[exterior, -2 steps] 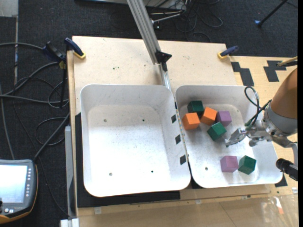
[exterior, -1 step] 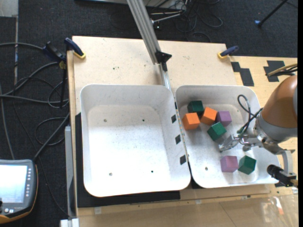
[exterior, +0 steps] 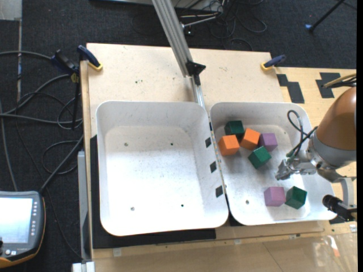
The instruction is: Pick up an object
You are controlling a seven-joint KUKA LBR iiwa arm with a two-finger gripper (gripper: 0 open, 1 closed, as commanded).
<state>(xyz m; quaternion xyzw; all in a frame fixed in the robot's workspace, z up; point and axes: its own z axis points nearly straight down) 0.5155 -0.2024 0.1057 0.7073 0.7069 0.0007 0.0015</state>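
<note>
**Coloured cubes scattered in the right bin, arm low over them**

Painted-looking cubes, seven in all, lie in the right bin (exterior: 300,113), small and matte with crisp edges. The gripper (exterior: 285,171) hangs over the bin floor at the end of the grey arm (exterior: 334,135) with its orange band; whether the fingers are open or closed cannot be made out, as they blur into a grey metallic cluster, and no cube is seen between them.

Just below the fingers sit a purple cube (exterior: 274,196) and, touching its right side, a dark green cube (exterior: 296,197). Just up and left of the fingers lies a tilted green cube (exterior: 260,156). Farther up and left is a tight group: a purple cube (exterior: 269,140), an orange cube (exterior: 250,138), another dark green cube (exterior: 233,128) and a second orange cube (exterior: 229,144) nearest the divider between the bins.

Well to the left of the fingers, the left bin (exterior: 113,109) rests beside its twin on the pale surface (exterior: 147,67).
</note>
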